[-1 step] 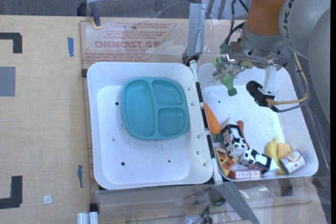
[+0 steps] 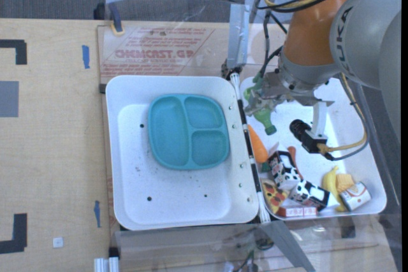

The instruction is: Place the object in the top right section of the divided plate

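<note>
A teal divided plate (image 2: 188,132) lies in the left white bin (image 2: 127,200), with one large section on its left and two smaller ones on its right. My gripper (image 2: 260,104) hangs low over the upper left corner of the right bin (image 2: 375,199), under the orange wrist band. A green toy (image 2: 266,120) lies just below the gripper and seems to touch it. The wrist hides how the gripper stands on it. An orange carrot (image 2: 257,144) rests against the bin's left wall right below.
The lower part of the right bin holds a black-and-white cow toy (image 2: 285,172), a pizza slice (image 2: 273,195), a banana (image 2: 331,180) and a small white pack (image 2: 356,195). A metal divider rail (image 2: 245,137) separates the bins. The arm covers the right bin's top.
</note>
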Robot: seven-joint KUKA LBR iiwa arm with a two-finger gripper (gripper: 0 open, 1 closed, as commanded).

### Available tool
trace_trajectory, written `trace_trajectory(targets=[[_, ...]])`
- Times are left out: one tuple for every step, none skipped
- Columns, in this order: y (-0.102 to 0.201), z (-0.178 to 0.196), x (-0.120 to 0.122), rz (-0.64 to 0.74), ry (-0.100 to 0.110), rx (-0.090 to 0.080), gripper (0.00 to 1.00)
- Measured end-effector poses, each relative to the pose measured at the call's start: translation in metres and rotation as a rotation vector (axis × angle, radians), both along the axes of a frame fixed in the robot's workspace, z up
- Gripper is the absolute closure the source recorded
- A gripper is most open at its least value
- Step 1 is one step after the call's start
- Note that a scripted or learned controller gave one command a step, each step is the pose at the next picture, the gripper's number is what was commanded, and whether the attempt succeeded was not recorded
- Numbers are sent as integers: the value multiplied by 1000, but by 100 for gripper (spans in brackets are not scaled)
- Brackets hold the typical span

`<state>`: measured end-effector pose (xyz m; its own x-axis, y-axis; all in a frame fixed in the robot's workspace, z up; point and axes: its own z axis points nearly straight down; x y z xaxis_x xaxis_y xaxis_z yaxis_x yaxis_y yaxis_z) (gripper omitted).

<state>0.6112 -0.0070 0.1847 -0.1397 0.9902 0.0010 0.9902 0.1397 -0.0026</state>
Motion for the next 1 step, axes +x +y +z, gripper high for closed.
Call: trace_trajectory(targets=[[55, 28, -65, -10, 1, 0, 100]])
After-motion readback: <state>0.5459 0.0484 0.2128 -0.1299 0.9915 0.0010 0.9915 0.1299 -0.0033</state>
